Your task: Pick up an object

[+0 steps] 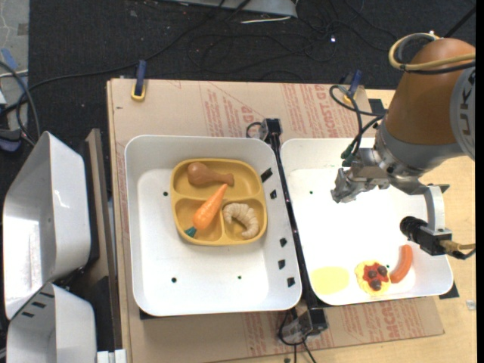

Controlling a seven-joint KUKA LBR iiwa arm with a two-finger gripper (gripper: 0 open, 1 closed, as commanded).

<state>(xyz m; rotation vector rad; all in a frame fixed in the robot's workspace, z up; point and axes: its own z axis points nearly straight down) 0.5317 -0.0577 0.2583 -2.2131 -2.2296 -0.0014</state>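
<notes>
While the gripper [345, 190] hangs over the upper part of the right bin [318, 153], I read the scene for trouble. Whether the pincer is spread or pressed together I cannot tell from this slant; nothing shows between its tips, and I judge it to be carrying nothing.

The nearest candidates lie along that bin's near edge: a yellow disc [330, 279], a small red and yellow piece [373, 274], and a sausage [401, 263] leaning beside it. All three sit well apart from the gripper, toward the camera. In the left bin [147, 225] a yellow divided plate [178, 212] holds a drumstick [209, 175] in its top compartment, a carrot [210, 207] in the lower left one, and a shrimp [243, 218] in the lower right one.

My worry is a plain miss: if the arm comes straight down from here, it meets bare white floor and closes on air. The yellow disc looks flat, so I expect the tips to slide over it. The sausage and the red piece look nearly touching, so a grasp on one may knock the other aside or pinch both badly. They also lie close to the bin wall, which could block a finger. The black fitting [420, 233] beside the arm hangs just above the sausage and could hide it.
</notes>
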